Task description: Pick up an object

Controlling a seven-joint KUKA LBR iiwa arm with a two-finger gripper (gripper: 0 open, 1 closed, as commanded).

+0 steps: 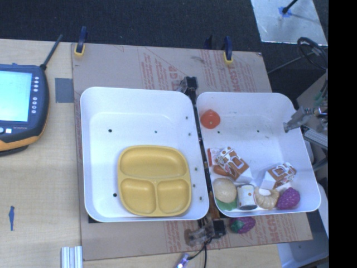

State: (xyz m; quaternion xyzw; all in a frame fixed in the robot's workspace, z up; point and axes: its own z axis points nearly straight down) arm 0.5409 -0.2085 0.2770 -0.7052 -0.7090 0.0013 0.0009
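Observation:
The right bin holds several small items. An orange-red round piece lies near its back left corner. Along the front are a patterned packet, a pale round bun, a small can, a croissant, a second patterned packet and a purple grape bunch. My gripper pokes in at the right edge, over the bin's right rim, apart from all the items. Its fingers are too small to read.
The left bin contains a yellow divided plate. A handheld pendant lies at the far left of the bench. Another purple and green item lies outside the right bin's front rim. Clamps hold the cardboard at the back.

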